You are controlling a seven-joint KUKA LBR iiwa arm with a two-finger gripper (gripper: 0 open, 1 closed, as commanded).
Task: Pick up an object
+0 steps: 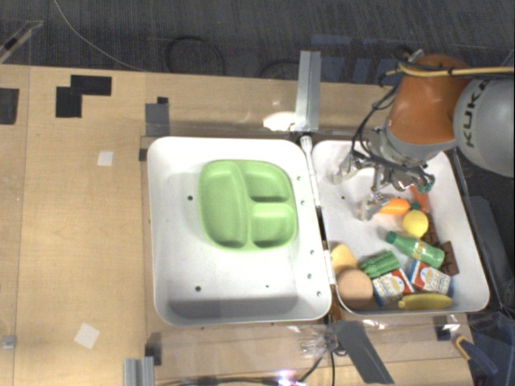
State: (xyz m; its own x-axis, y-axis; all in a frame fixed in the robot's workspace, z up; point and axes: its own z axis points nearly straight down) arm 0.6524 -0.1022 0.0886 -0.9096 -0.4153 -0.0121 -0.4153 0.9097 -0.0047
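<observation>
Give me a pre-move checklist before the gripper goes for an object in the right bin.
1. Gripper over the right bin: ok.
2. Objects within the bin, piled at its near end: ok.
3. Nothing between the fingers: cannot tell.
4. Orange piece and yellow lemon close beside the gripper: ok.
5. Targets well separated: not ok; green bottle, cartons and banana crowd together.
6. Green tray sits in the left bin, out of the way: ok.

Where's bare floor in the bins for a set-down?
Left bin: a bare white band rings the green tray, widest at its near wall. Right bin: bare at the far-left corner, beside the gripper. Its near end is packed: green bottle, cartons, banana.
</observation>
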